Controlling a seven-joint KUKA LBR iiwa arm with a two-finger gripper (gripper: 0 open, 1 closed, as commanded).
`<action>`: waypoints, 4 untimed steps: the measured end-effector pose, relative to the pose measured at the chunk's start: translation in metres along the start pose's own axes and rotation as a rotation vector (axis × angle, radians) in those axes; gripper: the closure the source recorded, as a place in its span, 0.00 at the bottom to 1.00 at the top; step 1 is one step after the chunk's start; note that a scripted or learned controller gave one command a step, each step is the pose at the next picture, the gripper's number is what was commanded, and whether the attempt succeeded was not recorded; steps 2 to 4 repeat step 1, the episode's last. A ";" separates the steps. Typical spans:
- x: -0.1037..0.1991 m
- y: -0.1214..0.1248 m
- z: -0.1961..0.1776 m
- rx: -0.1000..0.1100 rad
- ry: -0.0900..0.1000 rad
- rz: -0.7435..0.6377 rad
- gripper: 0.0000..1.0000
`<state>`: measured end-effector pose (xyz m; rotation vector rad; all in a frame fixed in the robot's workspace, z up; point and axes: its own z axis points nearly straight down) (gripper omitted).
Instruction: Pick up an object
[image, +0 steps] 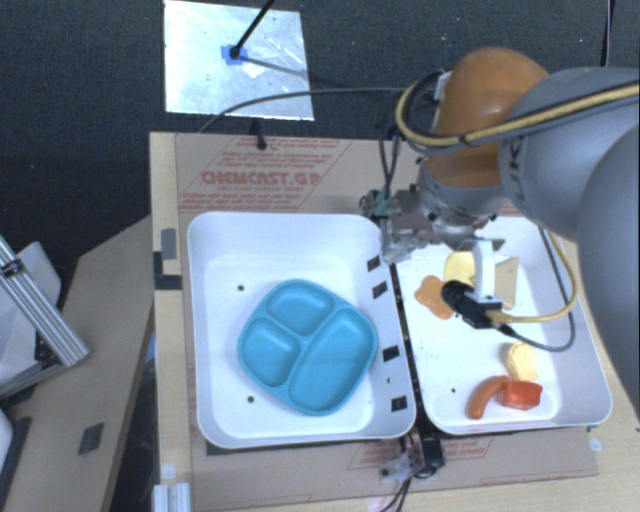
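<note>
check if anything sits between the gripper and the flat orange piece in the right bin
Nothing visible does. The gripper hangs over the right bin, upper left, and the flat orange piece lies below it with bare floor between.

Both bins are plain white. In the left bin (205, 300) the divided plate (308, 345) is sky blue. The right bin (590, 395) is all warm colours: an orange toy piece (433, 296), a pale yellow piece (459, 266), a tan block (506, 280), a yellow chunk (521, 360), an orange sausage (484, 397) and a red piece (523, 396). The brown cardboard (270, 165) carries red lettering. At upper left, a silvery sheet (200, 70) bears a blue patch (236, 53). The arm (585, 140) is grey, its band (490, 85) orange.
</note>
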<state>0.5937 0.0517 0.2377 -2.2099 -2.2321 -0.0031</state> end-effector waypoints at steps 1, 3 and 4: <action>0.050 -0.019 0.013 0.002 0.000 0.000 1.00; 0.050 -0.019 0.013 0.002 0.000 0.000 1.00; 0.050 -0.019 0.013 0.002 0.000 0.000 1.00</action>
